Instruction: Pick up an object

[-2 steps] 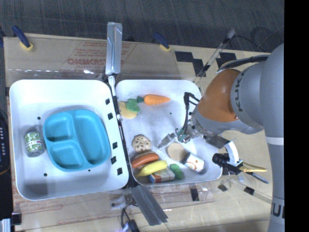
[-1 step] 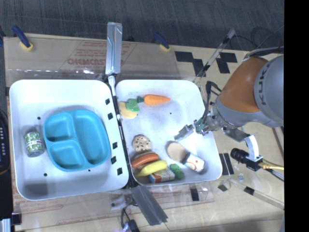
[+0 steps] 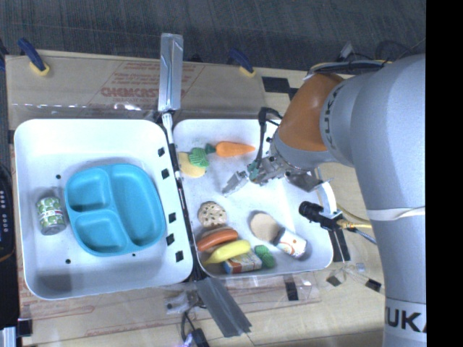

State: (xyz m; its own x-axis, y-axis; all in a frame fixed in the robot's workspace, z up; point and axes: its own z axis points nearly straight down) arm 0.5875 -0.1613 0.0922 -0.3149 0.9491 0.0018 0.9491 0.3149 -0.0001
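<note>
My gripper [image 3: 236,182] hangs over the middle of the right bin [image 3: 312,260], its grey fingers pointing left and down. Nothing shows between the fingers. Above it lies an orange carrot [image 3: 234,149] with a green top, next to a yellow and green toy [image 3: 193,162]. Below the gripper sit a speckled cookie [image 3: 211,213], a tan disc [image 3: 265,226], a red sausage [image 3: 217,238], a yellow banana [image 3: 230,251], a small box [image 3: 243,264], a green piece [image 3: 265,255] and a white cup [image 3: 292,244].
The left bin [image 3: 29,147] holds a blue divided plate [image 3: 113,208] and a small green-patterned jar [image 3: 50,212] at its left wall. A metal divider [image 3: 171,71] stands between the bins at the back. The grey arm with its orange band [image 3: 307,118] covers the right side.
</note>
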